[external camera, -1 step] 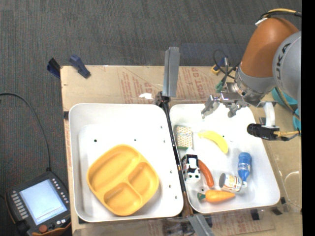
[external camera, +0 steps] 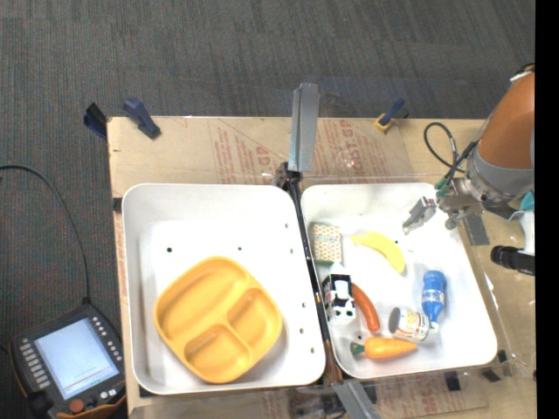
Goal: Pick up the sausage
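Lying in the right bin [external camera: 454, 343], the sausage [external camera: 365, 307] slants between the cow figure [external camera: 339, 298] at its 9 o'clock and the small jar [external camera: 410, 323] at its 3 o'clock, with the carrot [external camera: 387, 348] near its lower end. At 1 o'clock from the sausage, the tool [external camera: 420, 214] hovers over the bin's far right corner; its grip state cannot be told. The yellow plate [external camera: 218, 319] sits in the left bin [external camera: 140, 201].
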You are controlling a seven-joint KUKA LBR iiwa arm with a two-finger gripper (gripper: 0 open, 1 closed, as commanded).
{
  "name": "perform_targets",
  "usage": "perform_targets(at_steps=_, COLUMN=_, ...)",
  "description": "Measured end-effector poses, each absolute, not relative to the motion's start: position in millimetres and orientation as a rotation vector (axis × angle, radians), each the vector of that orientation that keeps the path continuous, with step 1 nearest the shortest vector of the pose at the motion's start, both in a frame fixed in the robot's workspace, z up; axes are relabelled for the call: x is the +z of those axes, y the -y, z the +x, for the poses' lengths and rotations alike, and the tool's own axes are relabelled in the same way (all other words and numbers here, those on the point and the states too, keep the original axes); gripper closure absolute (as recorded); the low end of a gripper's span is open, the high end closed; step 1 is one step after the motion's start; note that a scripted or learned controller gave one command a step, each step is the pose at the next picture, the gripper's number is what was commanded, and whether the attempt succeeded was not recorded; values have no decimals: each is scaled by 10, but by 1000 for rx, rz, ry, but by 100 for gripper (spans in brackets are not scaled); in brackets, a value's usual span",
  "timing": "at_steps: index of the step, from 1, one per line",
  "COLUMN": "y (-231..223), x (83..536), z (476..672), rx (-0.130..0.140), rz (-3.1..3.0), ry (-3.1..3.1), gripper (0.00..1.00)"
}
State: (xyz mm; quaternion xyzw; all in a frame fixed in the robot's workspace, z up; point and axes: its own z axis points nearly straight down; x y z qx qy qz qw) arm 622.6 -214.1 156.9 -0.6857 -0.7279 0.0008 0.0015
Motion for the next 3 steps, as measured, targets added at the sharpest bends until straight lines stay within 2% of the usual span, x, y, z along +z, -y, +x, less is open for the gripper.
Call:
perform_targets(at_steps=1, y=2150, x=1667, z=6231, rx=0, rz=-2155, ry=2282, gripper=100)
perform_targets(at_steps=2, y=2144, x=1650, z=6417, rx=0, rz=-2112, ry=2326, gripper=100)
perform_targets(at_steps=3, y=2149, x=1773, z=6438, rx=-1, rz=-2101, ry=2336, gripper=100)
